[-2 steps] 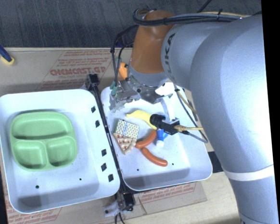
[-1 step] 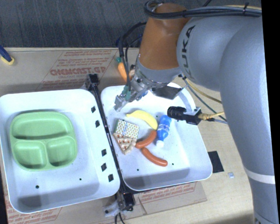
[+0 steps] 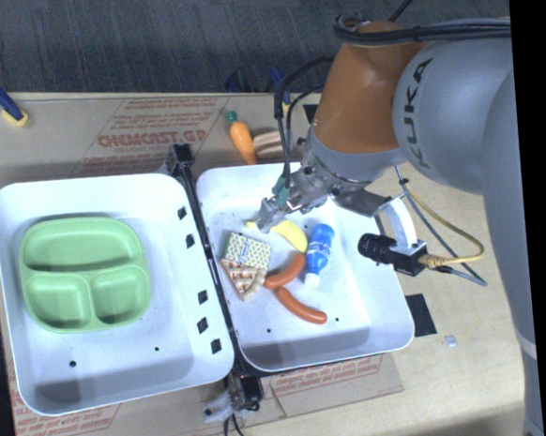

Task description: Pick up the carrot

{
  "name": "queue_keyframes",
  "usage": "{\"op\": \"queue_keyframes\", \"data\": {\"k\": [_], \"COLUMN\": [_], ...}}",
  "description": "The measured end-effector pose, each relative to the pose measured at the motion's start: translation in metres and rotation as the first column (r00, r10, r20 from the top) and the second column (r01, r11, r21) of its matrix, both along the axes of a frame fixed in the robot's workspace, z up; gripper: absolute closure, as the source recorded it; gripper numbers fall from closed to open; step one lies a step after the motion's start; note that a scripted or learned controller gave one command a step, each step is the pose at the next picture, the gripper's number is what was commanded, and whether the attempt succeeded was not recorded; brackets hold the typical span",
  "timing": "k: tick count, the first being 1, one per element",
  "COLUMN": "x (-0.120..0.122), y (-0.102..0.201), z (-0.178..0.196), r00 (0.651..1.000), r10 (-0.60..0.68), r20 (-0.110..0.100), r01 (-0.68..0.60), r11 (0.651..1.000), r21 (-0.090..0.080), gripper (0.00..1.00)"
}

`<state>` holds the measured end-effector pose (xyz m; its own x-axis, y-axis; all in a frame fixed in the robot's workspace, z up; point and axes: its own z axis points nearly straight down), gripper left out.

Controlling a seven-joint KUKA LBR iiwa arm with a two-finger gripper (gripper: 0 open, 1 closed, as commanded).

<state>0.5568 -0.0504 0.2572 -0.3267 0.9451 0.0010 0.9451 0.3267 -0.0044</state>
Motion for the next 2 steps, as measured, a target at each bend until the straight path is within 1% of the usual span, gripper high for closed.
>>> {"op": "queue_keyframes", "data": {"k": [1,2], "x": [0.044,0.023], "y": [-0.044,0.049], "z": [0.001,-0.066], "r00": [0.975,0.920], "r10": [-0.224,-0.392], "r20": [0.003,-0.001], "r01": [0.224,0.392], "r11": [0.975,0.920], "r21": [-0.001,-0.001], "gripper": [1.00,1.00]}}
